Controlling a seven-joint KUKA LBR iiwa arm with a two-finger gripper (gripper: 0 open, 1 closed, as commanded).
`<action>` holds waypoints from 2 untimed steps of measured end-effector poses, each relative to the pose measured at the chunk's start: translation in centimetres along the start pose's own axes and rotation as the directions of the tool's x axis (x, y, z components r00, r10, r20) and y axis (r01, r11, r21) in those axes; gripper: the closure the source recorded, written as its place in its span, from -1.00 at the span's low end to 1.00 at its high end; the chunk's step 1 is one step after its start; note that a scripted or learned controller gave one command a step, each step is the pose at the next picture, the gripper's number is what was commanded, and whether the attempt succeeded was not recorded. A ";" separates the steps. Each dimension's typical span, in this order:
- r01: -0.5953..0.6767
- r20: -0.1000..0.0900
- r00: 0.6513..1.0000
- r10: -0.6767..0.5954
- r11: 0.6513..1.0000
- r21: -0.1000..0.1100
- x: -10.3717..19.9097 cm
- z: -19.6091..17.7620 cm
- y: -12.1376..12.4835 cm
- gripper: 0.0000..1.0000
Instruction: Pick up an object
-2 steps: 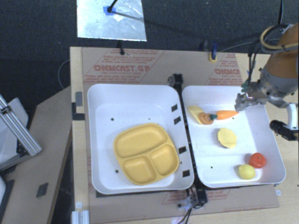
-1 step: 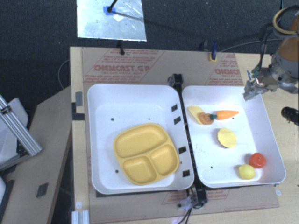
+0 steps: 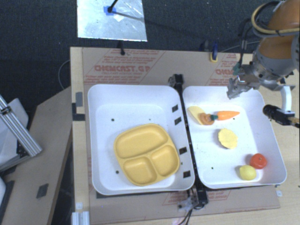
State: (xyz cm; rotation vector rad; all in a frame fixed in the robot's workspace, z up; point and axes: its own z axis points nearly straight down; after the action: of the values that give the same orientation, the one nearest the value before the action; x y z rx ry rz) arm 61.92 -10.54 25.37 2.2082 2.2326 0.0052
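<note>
In the right bin (image 3: 269, 139), near its back edge, lies a small orange carrot (image 3: 226, 115), probably light, stiff and smooth, best pinched across its thick middle. The hand (image 3: 236, 91) hovers just beyond it at the bin's far rim; I cannot tell how it is set.

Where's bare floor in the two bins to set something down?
Left bin: a bare strip along the far wall and left side, around the yellow divided tray. Right bin: bare near-left corner, below the yellow slice. Crowded near the carrot, and at the tomato and lemon. The gripper hangs at the far edge.
</note>
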 end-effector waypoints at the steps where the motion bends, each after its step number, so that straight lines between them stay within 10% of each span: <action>1: 0.000 0.000 1.000 0.001 1.000 0.001 5.7 1.4 0.4 1.00; 2: -0.001 -0.001 1.000 0.001 1.000 0.003 11.1 2.5 -0.3 1.00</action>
State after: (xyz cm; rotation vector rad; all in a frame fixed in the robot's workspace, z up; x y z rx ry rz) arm 61.52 0.57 22.86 2.2107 2.2333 0.0030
